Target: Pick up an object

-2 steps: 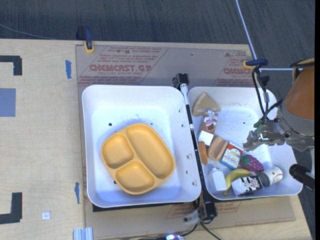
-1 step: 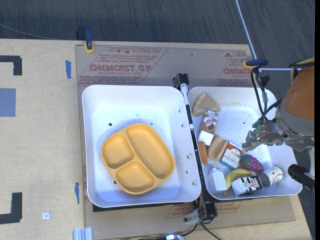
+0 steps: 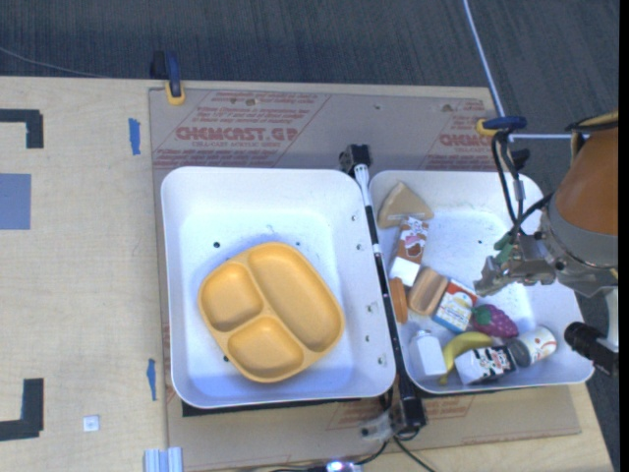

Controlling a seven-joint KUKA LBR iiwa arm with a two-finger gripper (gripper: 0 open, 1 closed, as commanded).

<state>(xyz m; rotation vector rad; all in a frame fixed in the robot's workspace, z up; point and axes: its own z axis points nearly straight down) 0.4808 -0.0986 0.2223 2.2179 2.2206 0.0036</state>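
My gripper (image 3: 496,275) hangs over the right bin (image 3: 462,226), just above its heap of small objects. Close below its tip lie a bunch of purple grapes (image 3: 494,320) and a colourful small box (image 3: 453,311). A yellow banana (image 3: 465,347) and a white bottle with a dark label (image 3: 501,358) lie near the bin's front edge. A tan wedge (image 3: 403,205) sits at the bin's back left, with a small brown-and-white pack (image 3: 412,240) and a tan block (image 3: 428,289) in front of it. Nothing shows between the fingers.
The left bin (image 3: 197,205) holds a yellow three-compartment plate (image 3: 270,309). A black divider clamp (image 3: 355,157) runs between the bins. A thin cable (image 3: 511,195) hangs beside the arm. A blue clamp (image 3: 173,77) grips the cardboard's back left corner.
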